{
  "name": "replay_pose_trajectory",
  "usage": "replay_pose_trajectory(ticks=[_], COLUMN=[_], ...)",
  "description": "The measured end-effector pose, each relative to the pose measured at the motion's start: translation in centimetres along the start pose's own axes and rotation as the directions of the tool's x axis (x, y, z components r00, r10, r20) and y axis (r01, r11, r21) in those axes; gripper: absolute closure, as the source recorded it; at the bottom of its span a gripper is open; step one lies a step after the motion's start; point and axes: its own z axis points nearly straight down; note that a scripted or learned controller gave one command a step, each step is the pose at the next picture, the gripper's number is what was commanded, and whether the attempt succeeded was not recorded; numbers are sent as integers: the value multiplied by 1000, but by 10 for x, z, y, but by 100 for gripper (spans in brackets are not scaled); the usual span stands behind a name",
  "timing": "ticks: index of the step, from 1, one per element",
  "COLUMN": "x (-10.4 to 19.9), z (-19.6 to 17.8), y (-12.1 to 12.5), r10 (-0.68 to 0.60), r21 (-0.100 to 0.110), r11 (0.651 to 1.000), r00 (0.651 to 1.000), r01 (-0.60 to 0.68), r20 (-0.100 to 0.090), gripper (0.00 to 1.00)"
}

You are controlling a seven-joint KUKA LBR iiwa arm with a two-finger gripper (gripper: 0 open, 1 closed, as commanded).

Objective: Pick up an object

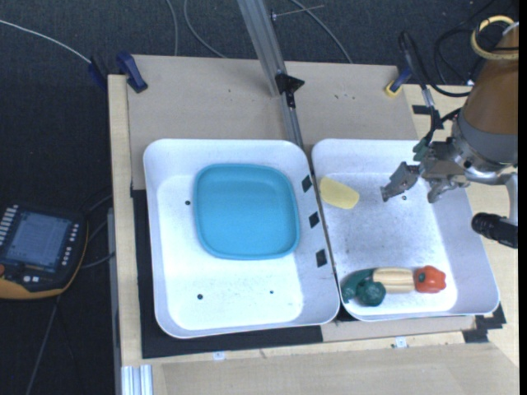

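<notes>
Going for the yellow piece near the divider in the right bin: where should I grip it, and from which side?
Probably straight down from above, across the short width of the yellow piece. It lies flat and low, apart from other items. Keep off the divider-side wall of the right bin; the gripper comes from its right.

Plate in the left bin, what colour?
Light blue plate, plain with no pattern, seen in the camera view.

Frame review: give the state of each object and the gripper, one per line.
Gripper: open, holding nothing, above right bin.
Yellow piece: lying flat, right bin.
Green, tan and red toy vegetables: lying along the front wall.
Blue plate: upright, flat in left bin.
</notes>
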Motion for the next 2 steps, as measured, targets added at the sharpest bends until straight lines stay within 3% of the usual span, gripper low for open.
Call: replay_pose_trajectory(ticks=[2], x=[1], z=[119], y=[-1], r10=[0], r21=[1], r11=[1000], r00=[1000], r01=[0], r20=[0], gripper=[0])
